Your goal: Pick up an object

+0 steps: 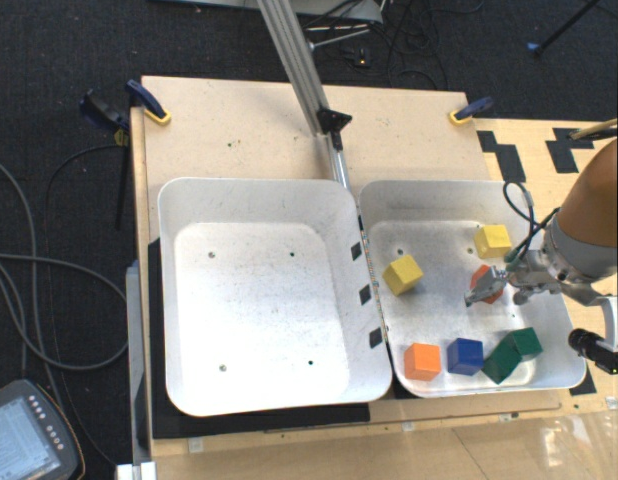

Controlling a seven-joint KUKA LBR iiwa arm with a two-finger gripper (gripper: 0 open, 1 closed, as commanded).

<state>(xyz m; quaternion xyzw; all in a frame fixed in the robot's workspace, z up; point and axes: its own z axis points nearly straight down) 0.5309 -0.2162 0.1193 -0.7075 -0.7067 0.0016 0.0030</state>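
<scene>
While the gripper (486,290) is hanging over the right bin (419,203), I cannot tell its state | red block (481,279) sitting under it | yellow block (402,274) lying at nine o'clock

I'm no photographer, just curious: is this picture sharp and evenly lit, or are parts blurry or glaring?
Camera view: light is soft and even, the blocks cast faint shadows; the left bin looks bright without harsh glare; the yellow block is fairly crisp, the gripper looks smeared and hard to read.

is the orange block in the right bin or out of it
In. The orange block sits on the floor of the right bin, near its front rim, beside the blue block.
</scene>
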